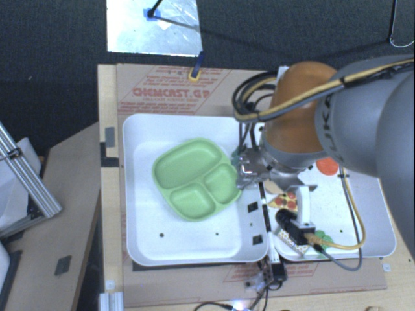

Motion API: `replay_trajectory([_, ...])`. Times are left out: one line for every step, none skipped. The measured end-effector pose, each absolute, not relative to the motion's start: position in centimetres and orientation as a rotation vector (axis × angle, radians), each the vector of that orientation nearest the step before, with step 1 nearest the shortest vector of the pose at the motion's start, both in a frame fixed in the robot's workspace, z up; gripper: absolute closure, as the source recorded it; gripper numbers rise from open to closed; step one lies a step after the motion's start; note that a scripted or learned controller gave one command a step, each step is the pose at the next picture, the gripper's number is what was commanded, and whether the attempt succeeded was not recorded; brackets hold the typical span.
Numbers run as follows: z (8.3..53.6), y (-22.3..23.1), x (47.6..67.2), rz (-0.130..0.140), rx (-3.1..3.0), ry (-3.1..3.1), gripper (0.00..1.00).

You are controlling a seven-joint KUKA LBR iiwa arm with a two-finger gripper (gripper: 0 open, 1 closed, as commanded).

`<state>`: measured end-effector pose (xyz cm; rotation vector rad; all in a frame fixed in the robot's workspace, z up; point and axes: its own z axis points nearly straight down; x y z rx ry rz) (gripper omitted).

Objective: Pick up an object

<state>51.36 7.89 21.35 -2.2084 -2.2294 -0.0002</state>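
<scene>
OBJECT: pale green three-compartment plastic tray lies flat in the left white shallow bin | GRIPPER: at tray's right rim; grip state cannot be determined | ADVICE: centre on raised rim, descend vertically, confirm tray lifts before retracting.

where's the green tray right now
The green tray lies in the left bin, toward its right side, close beside the arm.
</scene>
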Motion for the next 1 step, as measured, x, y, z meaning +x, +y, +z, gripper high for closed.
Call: replay_trajectory([21.95, 7.81, 52.41, -0.004, -2.216, -2.228, 1.0])
